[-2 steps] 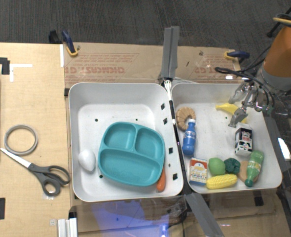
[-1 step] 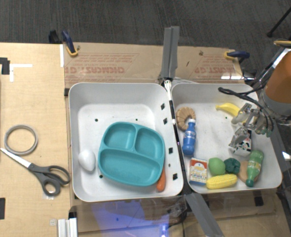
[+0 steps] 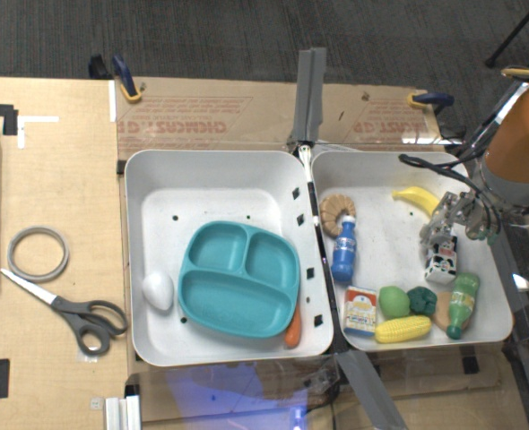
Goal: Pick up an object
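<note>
My gripper (image 3: 438, 243) hangs low over the right bin (image 3: 372, 176), near its right side. Directly under its tip lies a small black-and-white spotted carton (image 3: 441, 265), touching or nearly touching it. A yellow banana (image 3: 417, 198) lies just up and left of the gripper. Along the bin's front are a green bottle (image 3: 460, 305), a dark green broccoli (image 3: 421, 299), a green apple (image 3: 393, 301), a yellow corn cob (image 3: 402, 330) and a small juice box (image 3: 360, 312). By the left wall lie a blue bottle (image 3: 343, 251) and a tan ring-shaped pastry (image 3: 338, 209).
The left bin (image 3: 148, 186) holds a teal divided plate (image 3: 239, 278), a white egg (image 3: 158, 290) and an orange carrot (image 3: 292, 331). On the bench to the left lie scissors (image 3: 76, 312) and a tape roll (image 3: 38, 252). The arm's orange band (image 3: 520, 146) stands above the right bin's edge.
</note>
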